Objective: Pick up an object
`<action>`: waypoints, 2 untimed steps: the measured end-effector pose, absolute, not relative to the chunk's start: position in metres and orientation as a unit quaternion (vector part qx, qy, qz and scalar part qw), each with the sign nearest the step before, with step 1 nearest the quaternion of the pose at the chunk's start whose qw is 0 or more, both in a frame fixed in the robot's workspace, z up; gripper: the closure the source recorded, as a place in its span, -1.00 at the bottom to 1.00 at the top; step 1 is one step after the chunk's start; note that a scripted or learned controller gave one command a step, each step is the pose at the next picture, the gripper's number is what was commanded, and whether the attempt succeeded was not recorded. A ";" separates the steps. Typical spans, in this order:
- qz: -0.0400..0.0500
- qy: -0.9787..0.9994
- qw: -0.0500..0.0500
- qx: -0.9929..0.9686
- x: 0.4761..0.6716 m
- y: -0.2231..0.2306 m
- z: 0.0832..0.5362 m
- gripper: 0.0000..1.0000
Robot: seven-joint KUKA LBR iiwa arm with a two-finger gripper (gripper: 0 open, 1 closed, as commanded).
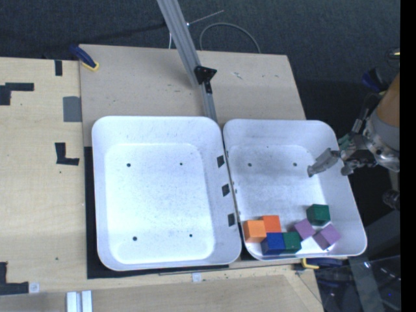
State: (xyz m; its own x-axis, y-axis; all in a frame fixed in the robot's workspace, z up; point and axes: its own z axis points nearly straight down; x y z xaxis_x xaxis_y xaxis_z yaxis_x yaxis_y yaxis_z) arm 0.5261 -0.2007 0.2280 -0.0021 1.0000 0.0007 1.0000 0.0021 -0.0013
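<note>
The arm reaches in over the right rim of the right bin (pixel 338 142), and its gripper (pixel 323 163) hangs above the bin's right side, near the middle of that edge. One grey finger (pixel 320 165) points down and to the left toward the bin floor; whether the jaws stand wide or narrow I cannot tell, as the second finger is not clearly separate from the wrist hardware. Nothing shows between them.

The blocks lie clustered along the near edge of the right bin. An orange block (pixel 255 229) sits at the near-left corner, touching a second orange block (pixel 272 223) just to its right. A blue block (pixel 274 242) lies against the near wall, with a small green block (pixel 292 241) touching its right side. A purple block (pixel 303 228) lies just beyond that, and another purple block (pixel 326 236) sits toward the near-right corner. A dark green block (pixel 318 214) rests a little farther from the near wall, closest to the gripper but well below it.

The left bin (pixel 104 135) sits beside the right one on the desk (pixel 260 83).
</note>
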 end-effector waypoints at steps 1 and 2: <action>0.000 -0.708 0.000 -0.706 0.539 -0.208 0.232 -1.00; -0.001 -0.709 0.001 -0.705 0.539 -0.207 0.242 1.00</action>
